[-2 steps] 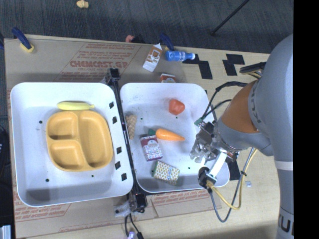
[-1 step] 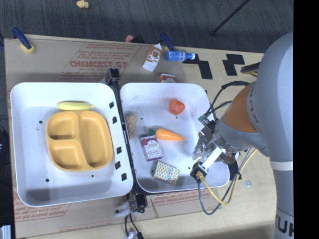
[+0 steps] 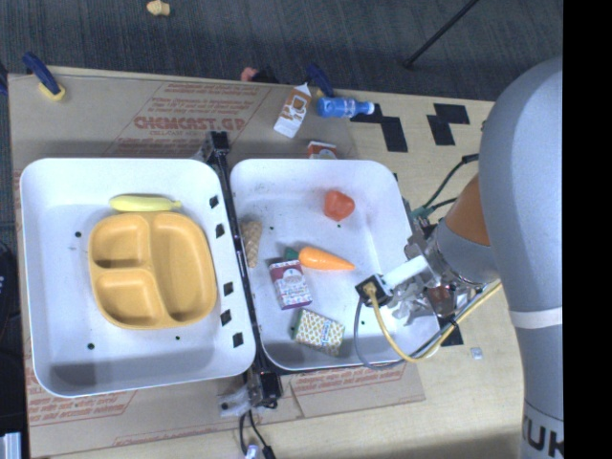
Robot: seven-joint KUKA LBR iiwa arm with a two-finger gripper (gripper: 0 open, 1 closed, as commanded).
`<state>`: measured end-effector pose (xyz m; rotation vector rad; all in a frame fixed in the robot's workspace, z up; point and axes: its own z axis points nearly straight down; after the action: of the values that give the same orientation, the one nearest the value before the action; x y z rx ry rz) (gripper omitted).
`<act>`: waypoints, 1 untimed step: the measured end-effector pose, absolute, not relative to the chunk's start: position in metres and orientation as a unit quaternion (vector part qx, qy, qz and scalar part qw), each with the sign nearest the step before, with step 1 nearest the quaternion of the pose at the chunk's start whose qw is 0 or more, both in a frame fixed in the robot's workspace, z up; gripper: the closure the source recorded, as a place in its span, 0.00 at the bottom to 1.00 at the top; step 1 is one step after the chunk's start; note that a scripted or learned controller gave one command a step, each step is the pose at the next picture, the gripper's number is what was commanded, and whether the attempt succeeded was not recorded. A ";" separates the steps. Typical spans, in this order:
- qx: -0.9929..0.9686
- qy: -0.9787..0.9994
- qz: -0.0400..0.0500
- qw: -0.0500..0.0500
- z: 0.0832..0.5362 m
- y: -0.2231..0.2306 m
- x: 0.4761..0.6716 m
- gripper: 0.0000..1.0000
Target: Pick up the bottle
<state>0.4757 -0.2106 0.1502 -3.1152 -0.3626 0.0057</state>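
Note:
A small blue bottle (image 3: 342,108) lies on its side on the bench behind the right bin (image 3: 382,175), outside both bins. My gripper (image 3: 400,299) hangs low over the right bin's front right corner, at its right wall, far from the bottle. Nothing shows in its grip. A yellow cable loops below it. The grey arm with its orange band (image 3: 470,213) reaches in from the right.
In the right bin lie a red round fruit (image 3: 338,205), a carrot (image 3: 325,259), a brown packet (image 3: 290,284), a checkered packet (image 3: 317,331) and a waffle piece (image 3: 251,240). The left bin (image 3: 48,352) holds a yellow divided plate (image 3: 151,268) and a banana (image 3: 144,203). A small carton (image 3: 293,111) lies beside the bottle.

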 end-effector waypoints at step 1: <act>-0.995 -0.104 0.002 0.003 0.177 -0.211 0.476 1.00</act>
<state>0.4759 -0.2105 0.1769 -3.1191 -0.3247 0.0053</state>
